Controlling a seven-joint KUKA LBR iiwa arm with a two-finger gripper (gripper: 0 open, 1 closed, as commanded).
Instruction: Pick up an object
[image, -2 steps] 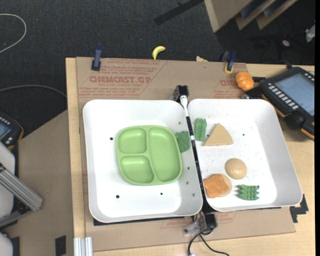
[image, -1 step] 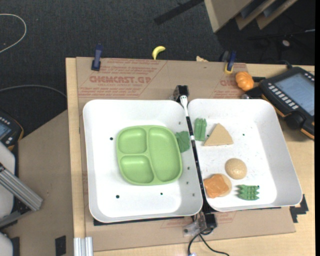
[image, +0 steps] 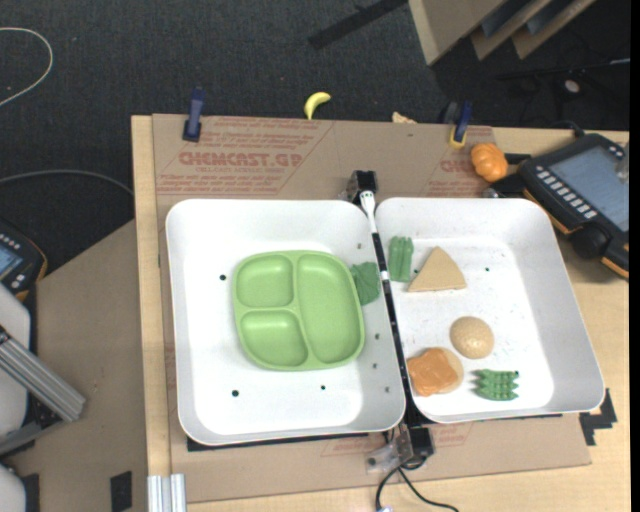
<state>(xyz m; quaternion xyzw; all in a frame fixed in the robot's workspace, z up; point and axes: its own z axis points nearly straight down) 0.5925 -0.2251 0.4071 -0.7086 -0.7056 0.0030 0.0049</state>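
Resting side by side on a cardboard-covered bench, two white bins are seen. The left bin is taken up by a green divided plate with three compartments, set near its middle. A small dark green piece lies against this bin's right edge, touching the plate.

Five objects that could be picked up are held in the right bin. A green ridged piece lies by its left edge, with a tan wedge just beside it. A beige ball sits near the middle. An orange lump and a green pea pod lie along the front edge.

Whether the claw is released or clenched cannot be told.
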